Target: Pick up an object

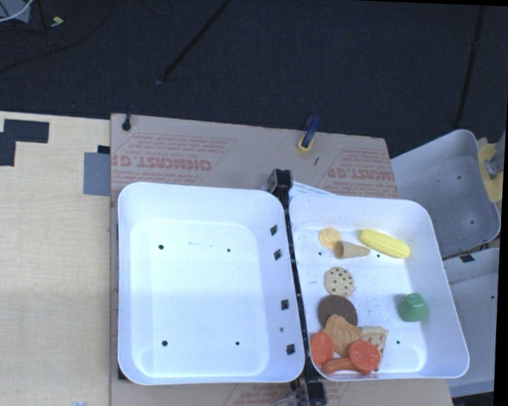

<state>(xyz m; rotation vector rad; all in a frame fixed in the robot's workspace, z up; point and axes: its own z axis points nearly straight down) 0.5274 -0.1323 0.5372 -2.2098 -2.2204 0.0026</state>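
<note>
- Nearest me, low in the right shallow white plastic bin (443, 250), is a heap: round red tomato-like piece (364, 356), orange chunk (321, 346), tan cracker (343, 333), all touching.
- Behind those, a dark brown disc (337, 310), a speckled round cookie (339, 281), and a small green block (413, 307) off alone.
- Farthest back, a yellow corn cob (384, 243).
- Left white bin (133, 234) sits alongside on the counter.
- Can't tell the claw's state; nothing's been picked yet, I'd say. The green block looks the easiest target.
</note>
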